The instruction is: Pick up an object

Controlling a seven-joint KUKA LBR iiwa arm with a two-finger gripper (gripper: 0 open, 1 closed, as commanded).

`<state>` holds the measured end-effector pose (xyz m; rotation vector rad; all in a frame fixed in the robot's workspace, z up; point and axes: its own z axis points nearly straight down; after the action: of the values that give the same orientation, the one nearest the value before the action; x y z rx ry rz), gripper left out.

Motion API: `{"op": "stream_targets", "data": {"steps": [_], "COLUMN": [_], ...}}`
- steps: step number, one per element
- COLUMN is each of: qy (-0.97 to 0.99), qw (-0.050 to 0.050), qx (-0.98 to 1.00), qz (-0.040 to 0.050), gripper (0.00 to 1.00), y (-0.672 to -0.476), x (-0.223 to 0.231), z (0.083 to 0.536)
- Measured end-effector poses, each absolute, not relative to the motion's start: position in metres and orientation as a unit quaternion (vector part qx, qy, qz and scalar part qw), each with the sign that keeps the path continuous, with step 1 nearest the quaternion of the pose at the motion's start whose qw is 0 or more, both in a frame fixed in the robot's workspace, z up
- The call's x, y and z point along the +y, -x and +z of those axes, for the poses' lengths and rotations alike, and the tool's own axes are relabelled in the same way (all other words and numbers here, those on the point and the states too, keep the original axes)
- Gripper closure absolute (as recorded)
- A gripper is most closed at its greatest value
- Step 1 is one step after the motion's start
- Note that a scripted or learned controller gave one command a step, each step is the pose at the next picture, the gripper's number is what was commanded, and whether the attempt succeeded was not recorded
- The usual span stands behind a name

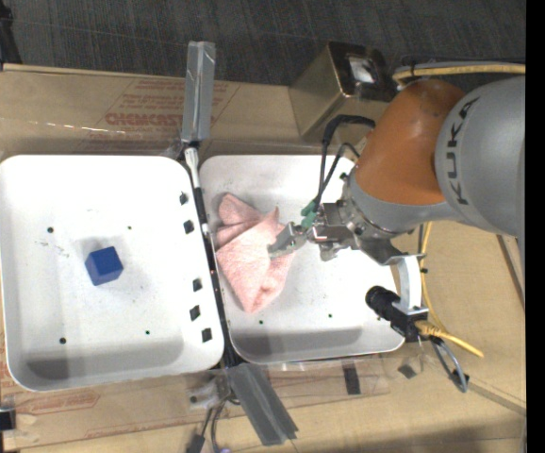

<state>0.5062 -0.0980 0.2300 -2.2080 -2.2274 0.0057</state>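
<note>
A: What's on the bench?

B: 2 shallow white bins side by side. The left bin (27,253) takes up the left half of the frame, the right bin (338,324) sits at centre right, and their inner rims touch along a dark divider strip.

A: Anything in them?

B: 1 blue cube (105,264) lies in the left bin, left of its middle, well apart from every wall. 1 pink cloth (251,253) lies crumpled in the left part of the right bin, running from near the upper rim down toward the lower centre.

A: And the arm?

B: It comes in from the right of the frame, with the orange band (400,149) and grey housing over the right bin's upper right corner. The gripper (287,242) is low in the right bin, its tip at the cloth's right edge.

A: Does it have the cloth?

B: The metal fingers (282,244) meet the upper right fold of the fabric, but from this slant I can't tell whether the jaws are apart or closed, or whether fabric sits between them.

A: What surrounds the bins?

B: Brown cardboard (93,102) under and behind them, with red printing at upper left.
</note>
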Motion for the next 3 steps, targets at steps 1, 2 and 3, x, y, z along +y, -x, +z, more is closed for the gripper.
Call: {"op": "stream_targets", "data": {"steps": [1, 2, 3], "qy": [0.705, 0.726, 0.688], "qw": [0.000, 0.002, -0.002], "qx": [-0.709, -0.688, -0.726], "qz": [0.0001, 0.0027, -0.0016], "gripper": [0.00, 0.00, 0.00], "y": [-0.509, -0.571, -0.585], "x": [-0.076, -0.123, -0.145], "z": [0.296, 0.168, 0.096]}}
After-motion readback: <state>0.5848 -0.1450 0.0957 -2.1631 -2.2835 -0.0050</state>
